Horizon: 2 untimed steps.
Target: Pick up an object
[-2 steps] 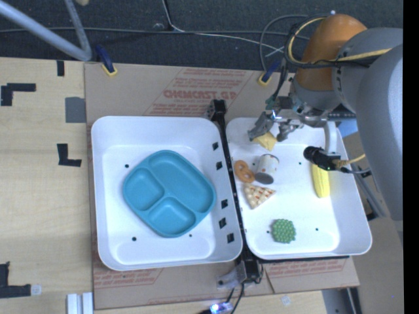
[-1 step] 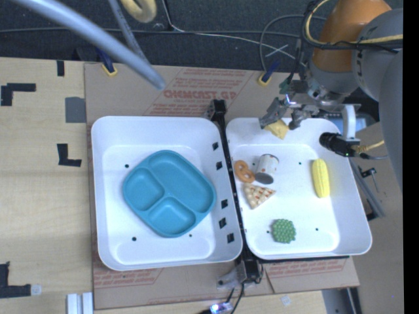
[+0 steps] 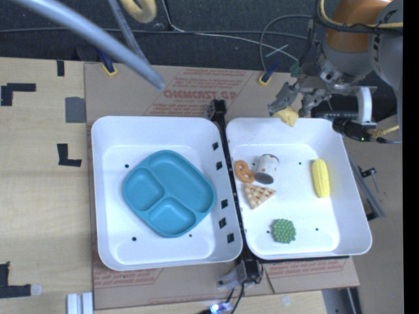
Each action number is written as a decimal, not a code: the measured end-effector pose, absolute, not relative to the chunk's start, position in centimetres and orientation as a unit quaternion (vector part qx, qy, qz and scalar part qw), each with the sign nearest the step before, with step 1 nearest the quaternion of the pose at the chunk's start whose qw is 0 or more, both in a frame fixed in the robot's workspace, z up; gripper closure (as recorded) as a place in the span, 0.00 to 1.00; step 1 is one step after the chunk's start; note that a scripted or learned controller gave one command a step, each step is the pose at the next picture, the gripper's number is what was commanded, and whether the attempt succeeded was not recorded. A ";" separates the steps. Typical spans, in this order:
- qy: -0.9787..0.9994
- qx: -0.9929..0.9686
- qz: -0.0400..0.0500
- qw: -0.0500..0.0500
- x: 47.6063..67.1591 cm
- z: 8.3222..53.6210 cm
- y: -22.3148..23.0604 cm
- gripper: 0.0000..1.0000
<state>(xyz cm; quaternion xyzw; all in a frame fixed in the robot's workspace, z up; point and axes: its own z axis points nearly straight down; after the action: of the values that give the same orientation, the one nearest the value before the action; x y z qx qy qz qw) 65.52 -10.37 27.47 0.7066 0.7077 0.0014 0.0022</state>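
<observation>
Tool (image 3: 289, 110), above the right bin's far edge, is seen pinching a small yellow chunk (image 3: 288, 117); judged light, best gripped centrally.

A small pale-yellow wedge-shaped piece (image 3: 288, 117) is seen between the fingers of the tool (image 3: 292, 107), lifted over the far rim of the right bin (image 3: 340, 237). A yellow corn cob (image 3: 320, 177) is laid lengthwise below and to the right of the tool. An orange pretzel (image 3: 243, 171), a small silver can (image 3: 264, 169) on its side and a waffle wedge (image 3: 258, 194) are grouped close together below and left of the tool. A green bumpy ball (image 3: 283, 231) is placed farthest from the tool, near the front rim.
</observation>
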 end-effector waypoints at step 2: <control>0.709 0.706 -0.001 -0.001 61.1 25.6 -2.0 1.00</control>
<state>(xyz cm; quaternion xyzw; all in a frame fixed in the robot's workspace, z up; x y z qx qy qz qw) 61.15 -2.01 25.60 0.7056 0.7086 -0.0013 -0.0014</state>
